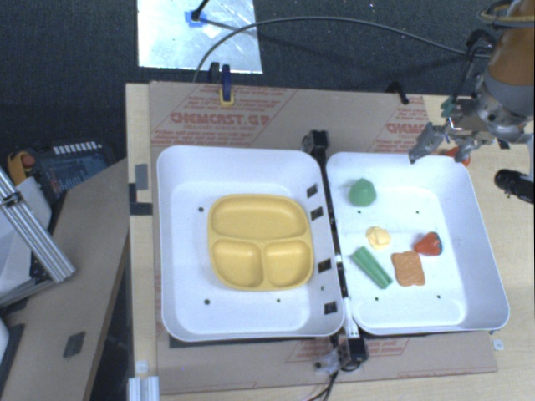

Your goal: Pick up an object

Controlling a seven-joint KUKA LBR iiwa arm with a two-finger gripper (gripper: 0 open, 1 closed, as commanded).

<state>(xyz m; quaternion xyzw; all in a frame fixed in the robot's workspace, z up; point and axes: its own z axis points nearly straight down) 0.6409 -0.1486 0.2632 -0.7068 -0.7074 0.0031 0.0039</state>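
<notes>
Cardboard printed "CHEMCAST GP" under white bins, fingers spread wide, holding nothing, above right bin

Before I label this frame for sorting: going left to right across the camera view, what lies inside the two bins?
Yellow divided tray → green ball → orange waffle-shaped piece → red piece.

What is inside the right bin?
Five small items lie in the right bin: a green ball, a yellow piece, a red piece, a green stick and an orange cracker. Nothing looks covered.
</notes>
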